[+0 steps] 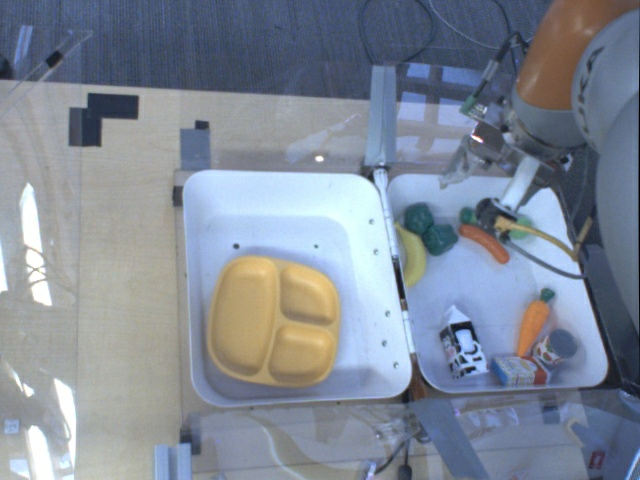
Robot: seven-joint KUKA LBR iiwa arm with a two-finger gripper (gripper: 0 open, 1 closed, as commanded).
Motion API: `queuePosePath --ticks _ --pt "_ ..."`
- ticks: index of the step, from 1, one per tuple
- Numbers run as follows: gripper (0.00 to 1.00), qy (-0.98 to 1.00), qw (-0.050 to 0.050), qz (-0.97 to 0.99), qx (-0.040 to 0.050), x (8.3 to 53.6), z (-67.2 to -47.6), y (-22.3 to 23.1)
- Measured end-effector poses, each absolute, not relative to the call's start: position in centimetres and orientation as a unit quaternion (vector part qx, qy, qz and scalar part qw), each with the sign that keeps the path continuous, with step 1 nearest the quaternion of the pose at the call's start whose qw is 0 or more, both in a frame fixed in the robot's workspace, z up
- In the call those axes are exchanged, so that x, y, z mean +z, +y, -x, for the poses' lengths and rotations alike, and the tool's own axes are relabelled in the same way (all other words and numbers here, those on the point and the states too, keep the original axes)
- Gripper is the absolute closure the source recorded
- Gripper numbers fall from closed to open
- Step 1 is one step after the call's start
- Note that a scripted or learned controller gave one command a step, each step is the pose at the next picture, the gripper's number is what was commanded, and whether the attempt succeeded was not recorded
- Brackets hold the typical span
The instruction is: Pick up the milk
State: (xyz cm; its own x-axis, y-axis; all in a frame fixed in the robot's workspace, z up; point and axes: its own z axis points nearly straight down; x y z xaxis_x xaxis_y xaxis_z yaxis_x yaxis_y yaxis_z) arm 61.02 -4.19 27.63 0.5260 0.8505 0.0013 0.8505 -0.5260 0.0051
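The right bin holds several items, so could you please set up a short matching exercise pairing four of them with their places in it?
Things:
1. milk carton
2. broccoli
3. carrot
4. banana

Places:
A. along the bin's left wall
B. near front edge, left of the small box
C. back left, right of the banana
D. right side, above the can

Pairs: 1-B, 2-C, 3-D, 4-A

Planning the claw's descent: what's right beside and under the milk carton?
The milk carton lies on the right bin floor; a small orange box sits beside it. Whatever lies beneath it is covered.
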Motion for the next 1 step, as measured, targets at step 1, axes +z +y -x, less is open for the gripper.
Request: queuePosePath --ticks 1 --pt "0.00 0.474 0.000 -0.881 0.0004 18.40 -53.73 -3.22"
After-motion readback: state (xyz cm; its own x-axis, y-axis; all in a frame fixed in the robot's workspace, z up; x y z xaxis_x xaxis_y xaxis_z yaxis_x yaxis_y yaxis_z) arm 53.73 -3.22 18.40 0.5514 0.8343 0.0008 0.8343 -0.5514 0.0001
